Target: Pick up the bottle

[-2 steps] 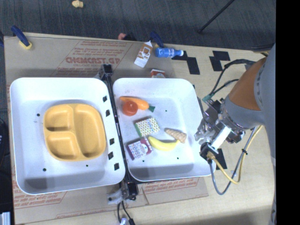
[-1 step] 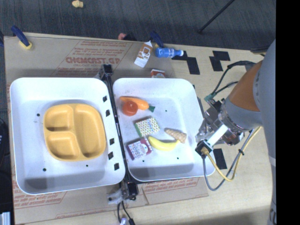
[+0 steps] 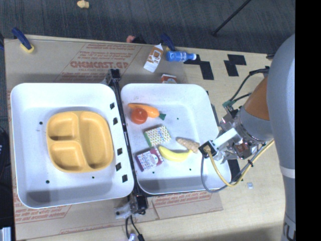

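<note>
I can't tell whether the gripper [image 3: 231, 153] is open or closed, and the bottle [image 3: 179, 56] lies outside the 2 bins [image 3: 200, 90], so descending here risks grabbing the banana [image 3: 174, 154].

Robot lab test cell: KUKA arm [image 3: 281, 99] at a bench [image 3: 261, 205], with two white bins [image 3: 30, 92] left of the gripper [image 3: 234, 152] on printed cardboard [image 3: 100, 59] held by blue clips [image 3: 22, 39]. Black tape marks [image 3: 233, 64] beyond the gripper, toy food [image 3: 174, 154] just left of it, stand leg [image 3: 241, 9] on dark carpet [image 3: 150, 9].
</note>
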You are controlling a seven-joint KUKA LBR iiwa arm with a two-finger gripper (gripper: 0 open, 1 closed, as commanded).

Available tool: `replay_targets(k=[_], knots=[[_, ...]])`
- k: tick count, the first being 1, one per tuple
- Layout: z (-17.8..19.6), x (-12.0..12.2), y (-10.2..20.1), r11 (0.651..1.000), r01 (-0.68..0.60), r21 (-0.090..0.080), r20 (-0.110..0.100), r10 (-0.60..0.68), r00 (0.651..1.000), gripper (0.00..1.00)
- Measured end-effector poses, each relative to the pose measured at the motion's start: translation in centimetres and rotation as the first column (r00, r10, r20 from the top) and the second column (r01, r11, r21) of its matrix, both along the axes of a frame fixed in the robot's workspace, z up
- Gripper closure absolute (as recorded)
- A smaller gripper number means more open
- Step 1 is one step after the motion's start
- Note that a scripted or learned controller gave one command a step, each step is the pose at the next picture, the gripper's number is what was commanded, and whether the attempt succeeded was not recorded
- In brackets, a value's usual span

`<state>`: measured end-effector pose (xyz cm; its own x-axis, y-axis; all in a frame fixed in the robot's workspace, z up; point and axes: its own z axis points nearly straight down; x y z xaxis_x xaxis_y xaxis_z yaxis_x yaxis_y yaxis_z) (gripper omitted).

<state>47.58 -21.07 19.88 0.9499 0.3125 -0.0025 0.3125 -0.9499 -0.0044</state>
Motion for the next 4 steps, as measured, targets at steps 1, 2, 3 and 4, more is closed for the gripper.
replay_targets(k=[1,2,3,4], knots=[[0.1,0.0,0.0,0.994,0.109,-0.001,0.000,-0.109,0.994,1.00],[2.1,0.0,3.7,0.994,0.110,-0.001,0.001,-0.110,0.994,1.00],[0.6,0.0,4.6,1.000,0.005,0.003,-0.001,-0.005,1.000,1.00],[-0.5,0.0,4.3,0.997,0.073,0.002,-0.004,-0.073,0.997,1.00]])
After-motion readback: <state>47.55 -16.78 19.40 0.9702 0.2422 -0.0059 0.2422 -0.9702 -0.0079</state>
